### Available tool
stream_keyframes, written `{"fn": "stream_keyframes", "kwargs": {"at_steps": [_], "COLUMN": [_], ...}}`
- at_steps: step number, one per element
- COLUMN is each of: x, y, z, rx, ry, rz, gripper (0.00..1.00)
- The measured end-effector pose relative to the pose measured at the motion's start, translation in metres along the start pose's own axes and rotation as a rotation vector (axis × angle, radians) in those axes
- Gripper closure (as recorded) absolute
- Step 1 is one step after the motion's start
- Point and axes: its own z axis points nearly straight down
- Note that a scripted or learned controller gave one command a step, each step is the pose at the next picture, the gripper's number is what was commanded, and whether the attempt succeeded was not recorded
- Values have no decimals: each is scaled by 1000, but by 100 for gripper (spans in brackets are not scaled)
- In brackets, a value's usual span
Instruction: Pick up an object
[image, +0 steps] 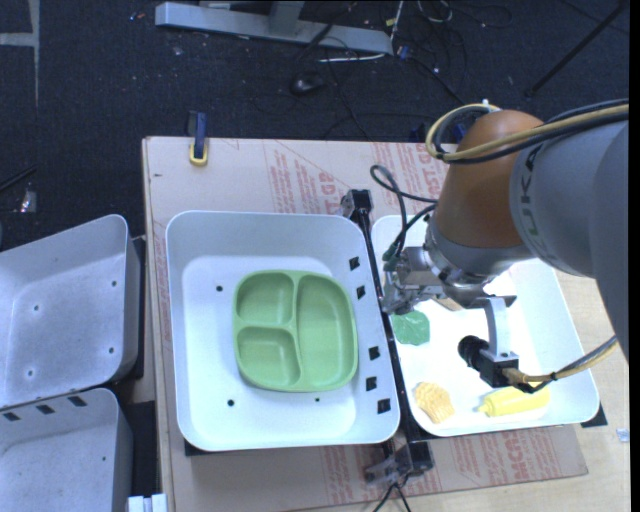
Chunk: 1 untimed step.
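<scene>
Partial white "UK" lettering on the grey arm (580, 200). Faint red mirrored print on the desk (300, 175) board, upside-down and too blurred to read. Nothing else legible.

A dark speckled floor (90, 90) is being shown across the upper part of the frame. A grey metal bar (270, 30) is lying at the top centre, and black cables (420, 45) are trailing beside it toward the upper right. A pale wooden board (280, 165) with red printing is being used as the bench top in the middle. A yellow-and-blue clamp (199, 138) is gripping its upper left edge. White panels (60, 300) are resting at the left edge.
</scene>
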Motion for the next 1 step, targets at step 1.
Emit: {"fn": "stream_keyframes", "kwargs": {"at_steps": [1], "x": [57], "y": [-6], "z": [-1], "rx": [1], "ry": [-1], "rz": [3], "gripper": [100]}}
